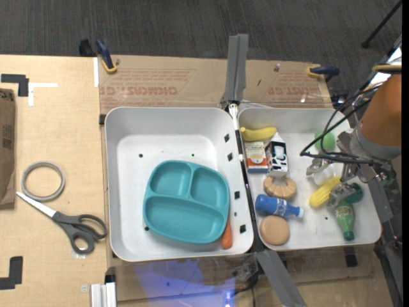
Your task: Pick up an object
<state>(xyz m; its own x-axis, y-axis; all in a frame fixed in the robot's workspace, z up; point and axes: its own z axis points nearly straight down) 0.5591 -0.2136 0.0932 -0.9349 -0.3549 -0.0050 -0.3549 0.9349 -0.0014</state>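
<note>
1. Nearest the front edge of the table, the right bin holds one tan round bun, one green bottle and one blue bottle lying on its side with a white label too small to read.
2. The left bin holds one teal three-compartment plate, with one orange carrot just beside the plate's front right corner.
3. On the table's left side lie one pair of grey-handled scissors and one roll of tape.
4. Mid-bin on the right sit one brown cookie and one yellow corn cob.
5. The hand hangs over the right bin's right side, just above the corn cob; I cannot tell how far it is open or whether it has hold of anything.
6. Farther back stand two small cartons, one orange-and-white, one black-and-white, print unreadable, then one yellow banana.
7. Along the table's back edge, cardboard carries red lettering, upside down and hard to read.
</note>
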